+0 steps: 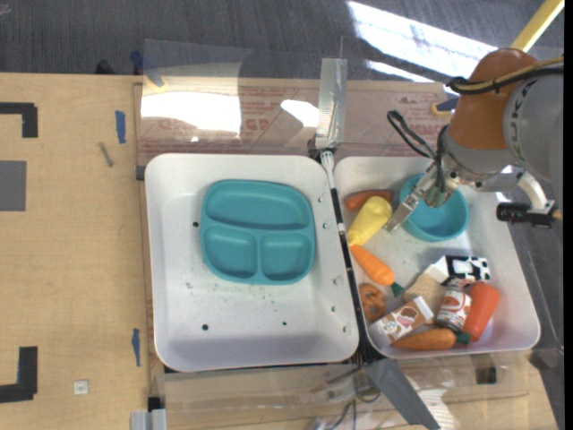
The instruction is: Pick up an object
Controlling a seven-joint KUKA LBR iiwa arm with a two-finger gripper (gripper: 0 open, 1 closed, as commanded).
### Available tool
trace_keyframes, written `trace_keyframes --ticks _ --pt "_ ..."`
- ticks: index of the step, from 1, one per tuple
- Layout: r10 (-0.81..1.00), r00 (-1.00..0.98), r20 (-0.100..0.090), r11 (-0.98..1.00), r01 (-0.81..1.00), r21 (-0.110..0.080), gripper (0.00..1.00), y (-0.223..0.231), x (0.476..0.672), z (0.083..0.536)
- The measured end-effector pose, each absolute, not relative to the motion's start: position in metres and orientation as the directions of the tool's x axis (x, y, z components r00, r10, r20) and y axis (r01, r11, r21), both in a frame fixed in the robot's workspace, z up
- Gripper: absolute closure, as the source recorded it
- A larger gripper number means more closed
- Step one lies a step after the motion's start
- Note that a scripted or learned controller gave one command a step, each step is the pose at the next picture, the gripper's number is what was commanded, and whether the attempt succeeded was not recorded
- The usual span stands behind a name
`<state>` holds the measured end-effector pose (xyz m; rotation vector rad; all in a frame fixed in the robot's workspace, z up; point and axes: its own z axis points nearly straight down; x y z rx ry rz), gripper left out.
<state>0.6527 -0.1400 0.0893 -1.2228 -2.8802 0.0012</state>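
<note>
Two white bins point(170, 267); arm point(501, 115) slants down-left, gripper point(421, 200) over blue bowl point(443, 222); grip state unclear

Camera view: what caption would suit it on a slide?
Robot hand poised over a blue bowl in the toy-filled right bin; a teal tray fills the left.
</note>
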Motion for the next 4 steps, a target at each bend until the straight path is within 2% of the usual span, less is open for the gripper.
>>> trace_keyframes --ticks 1,2,3,4 --pt "0.797 -0.604 -0.007 0.604 0.797 0.008 0.0 -0.132 0.639 0.09" --pt "0.798 -0.603 -0.006 0.603 0.798 0.004 1.0 -0.132 0.639 0.106" --pt "0.778 -0.628 -0.021 0.628 0.778 0.014 1.0 -0.113 0.593 0.095" --pt "0.879 -0.477 -0.008 0.477 0.879 0.007 1.0 -0.179 0.59 0.173"
